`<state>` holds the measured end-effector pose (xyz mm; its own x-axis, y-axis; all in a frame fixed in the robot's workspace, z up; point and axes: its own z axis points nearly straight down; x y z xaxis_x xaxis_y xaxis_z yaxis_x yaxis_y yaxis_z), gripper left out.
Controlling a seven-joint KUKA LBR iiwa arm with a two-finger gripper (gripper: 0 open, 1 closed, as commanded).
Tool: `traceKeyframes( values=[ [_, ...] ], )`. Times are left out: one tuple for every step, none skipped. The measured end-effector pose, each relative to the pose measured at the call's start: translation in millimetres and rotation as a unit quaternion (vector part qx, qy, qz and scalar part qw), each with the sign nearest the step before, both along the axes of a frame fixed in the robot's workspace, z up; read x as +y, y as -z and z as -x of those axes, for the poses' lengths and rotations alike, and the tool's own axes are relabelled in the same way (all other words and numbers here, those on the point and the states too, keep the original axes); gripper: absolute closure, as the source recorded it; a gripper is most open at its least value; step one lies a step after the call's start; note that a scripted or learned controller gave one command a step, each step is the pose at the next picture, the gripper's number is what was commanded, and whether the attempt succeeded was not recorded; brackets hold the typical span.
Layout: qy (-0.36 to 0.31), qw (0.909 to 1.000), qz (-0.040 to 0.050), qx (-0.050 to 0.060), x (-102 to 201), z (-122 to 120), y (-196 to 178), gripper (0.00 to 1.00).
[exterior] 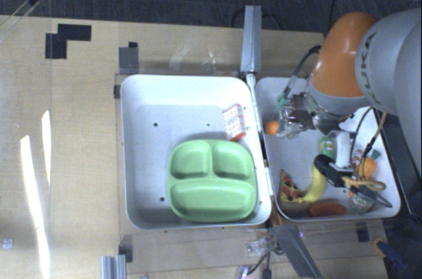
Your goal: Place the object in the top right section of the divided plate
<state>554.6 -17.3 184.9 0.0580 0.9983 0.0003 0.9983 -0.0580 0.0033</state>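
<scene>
**Robot arm reaching in from the right**

A single grey robot arm (394,60) enters from the right side of the view, its thick body filling the upper right corner. An orange band (343,53) wraps it just above the wrist. Below the band, the arm bends downward and to the left, ending in a metal gripper (290,121) that points down, partly blurred.

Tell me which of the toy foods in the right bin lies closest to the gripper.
The small orange ball, at the right bin's left wall, just left of the gripper. The banana and red sausage lie down near the bin's bottom edge.
</scene>
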Motion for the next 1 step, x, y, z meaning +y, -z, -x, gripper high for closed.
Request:
traceKeyframes(
  values=[
    [-0.002, 1.0000, -0.0003, -0.002, 1.0, -1.6, -11.1, 1.00]
  ],
)
